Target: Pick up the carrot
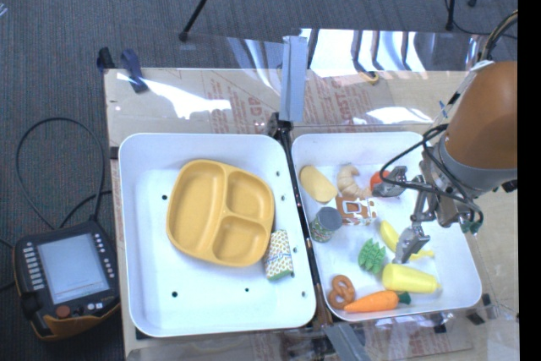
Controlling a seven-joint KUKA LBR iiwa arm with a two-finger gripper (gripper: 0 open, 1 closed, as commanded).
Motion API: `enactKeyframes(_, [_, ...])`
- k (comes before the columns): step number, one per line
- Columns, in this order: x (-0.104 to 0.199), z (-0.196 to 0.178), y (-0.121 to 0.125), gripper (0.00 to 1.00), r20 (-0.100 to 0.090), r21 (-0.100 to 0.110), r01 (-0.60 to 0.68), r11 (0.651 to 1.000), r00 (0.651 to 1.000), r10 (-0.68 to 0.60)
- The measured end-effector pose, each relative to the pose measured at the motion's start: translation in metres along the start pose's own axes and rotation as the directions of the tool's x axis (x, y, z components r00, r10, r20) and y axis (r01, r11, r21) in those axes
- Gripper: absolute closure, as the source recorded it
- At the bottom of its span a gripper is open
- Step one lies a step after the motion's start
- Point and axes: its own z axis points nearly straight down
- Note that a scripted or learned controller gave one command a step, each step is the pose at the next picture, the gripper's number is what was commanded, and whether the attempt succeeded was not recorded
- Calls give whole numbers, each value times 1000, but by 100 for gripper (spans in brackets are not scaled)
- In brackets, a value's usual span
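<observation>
The carrot [372, 301] is orange with a small green top and lies flat along the front wall of the right bin [470, 270]. A pretzel [342, 290] lies at its left end and a yellow vegetable [410, 278] just behind it. My gripper [410, 247] hangs over the right half of that bin. It is above a banana [390, 234] and a short way behind and to the right of the carrot. Nothing shows in its grasp.
The right bin also holds green broccoli [371, 254], a small can [325, 224], an orange and white box [357, 210], a yellow potato [317, 183], a bread piece [348, 177] and a red item [378, 179]. The left bin [144, 266] holds a yellow divided plate [222, 212] and a patterned pouch [278, 254].
</observation>
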Motion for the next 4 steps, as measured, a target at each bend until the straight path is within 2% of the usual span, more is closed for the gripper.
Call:
enactKeyframes(1, [29,78,33,0,-5,-1,5,1000,1000,-5])
enactKeyframes(2, [45,119,-2,0,9,0,-96,995,995,96])
enactKeyframes(3, [46,114,0,100,-1,-2,-90,996,996,90])
enactKeyframes(4, [44,95,20,100,3,0,201,980,980,-201])
